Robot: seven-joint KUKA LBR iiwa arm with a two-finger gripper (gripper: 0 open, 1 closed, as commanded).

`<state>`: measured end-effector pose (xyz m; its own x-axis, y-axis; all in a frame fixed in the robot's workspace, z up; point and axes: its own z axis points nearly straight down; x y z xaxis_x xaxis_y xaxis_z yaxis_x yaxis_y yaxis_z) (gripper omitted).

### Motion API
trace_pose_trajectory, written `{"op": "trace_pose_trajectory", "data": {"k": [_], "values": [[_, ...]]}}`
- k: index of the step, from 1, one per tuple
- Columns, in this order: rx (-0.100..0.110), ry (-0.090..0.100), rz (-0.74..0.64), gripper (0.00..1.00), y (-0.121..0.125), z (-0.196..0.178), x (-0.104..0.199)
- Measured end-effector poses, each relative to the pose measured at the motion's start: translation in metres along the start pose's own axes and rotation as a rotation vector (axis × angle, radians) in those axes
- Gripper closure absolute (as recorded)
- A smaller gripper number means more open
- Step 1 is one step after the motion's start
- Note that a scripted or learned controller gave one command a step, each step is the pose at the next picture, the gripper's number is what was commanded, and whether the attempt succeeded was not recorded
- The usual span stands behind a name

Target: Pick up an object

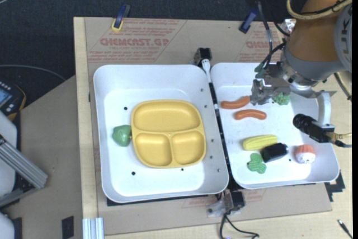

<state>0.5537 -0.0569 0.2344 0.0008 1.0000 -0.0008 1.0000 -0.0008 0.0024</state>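
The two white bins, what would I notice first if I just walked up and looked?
Probably the big yellow divided plate in the middle of the left bin, with a small green toy touching its left edge. Next, the grey and orange robot arm reaching over the right bin, its gripper down near two orange sausages at the bin's back.

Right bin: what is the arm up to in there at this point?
The arm's gripper is down in the right bin, near its back, next to the upper of two toy sausages and a small green piece. Nothing is visibly lifted. The corn, a black block and other toys lie in that bin. The left bin holds a yellow divided plate.
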Motion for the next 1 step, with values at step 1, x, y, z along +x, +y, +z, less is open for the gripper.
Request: {"op": "trace_pose_trajectory", "data": {"k": [1], "values": [[0.004, 0.001, -0.002, 1.0, 0.0009, 0.0052, 0.0127]]}}
